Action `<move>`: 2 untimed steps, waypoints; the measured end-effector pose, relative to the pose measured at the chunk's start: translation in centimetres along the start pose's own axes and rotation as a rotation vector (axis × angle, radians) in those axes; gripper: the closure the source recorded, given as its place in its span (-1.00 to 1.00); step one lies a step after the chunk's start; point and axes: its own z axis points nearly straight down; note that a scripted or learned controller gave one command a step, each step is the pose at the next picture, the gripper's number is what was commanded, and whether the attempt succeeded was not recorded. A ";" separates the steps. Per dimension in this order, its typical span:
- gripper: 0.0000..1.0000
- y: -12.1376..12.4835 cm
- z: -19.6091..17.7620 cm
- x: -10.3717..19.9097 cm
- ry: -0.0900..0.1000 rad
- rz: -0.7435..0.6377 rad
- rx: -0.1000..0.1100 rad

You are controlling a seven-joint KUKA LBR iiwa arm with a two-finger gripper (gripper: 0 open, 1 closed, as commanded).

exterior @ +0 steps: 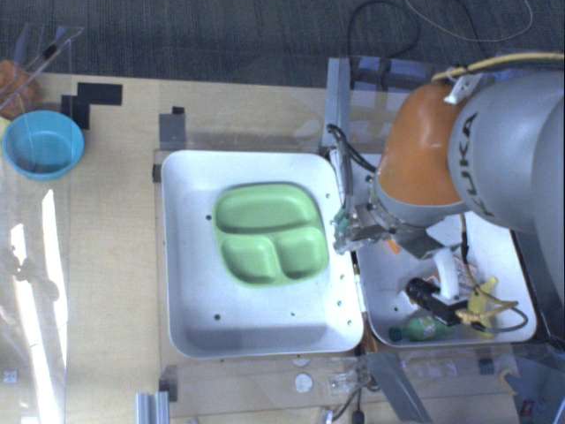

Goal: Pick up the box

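Note:
My gripper [350,229] hangs over the left edge of the right bin [512,329], close to the wall that divides the two bins. The grey arm with its orange band [422,153] covers most of that bin's floor. A small green rounded thing [422,329] lies at the bin's front edge, apart from the gripper. A tiny orange bit [393,247] sits just right of the gripper. I cannot pick out a box among what is visible.
The left bin [190,307] holds a green divided tray [269,232] in its middle. A blue bowl [42,143] stands on the bench at the far left. Black blocks [93,95] lie beyond it.

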 end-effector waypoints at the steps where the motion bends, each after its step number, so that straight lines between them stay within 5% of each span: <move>1: -1.00 0.0 0.0 0.0 0.000 0.000 0.000; 2: 1.00 0.2 -1.1 0.0 0.000 -0.004 -0.005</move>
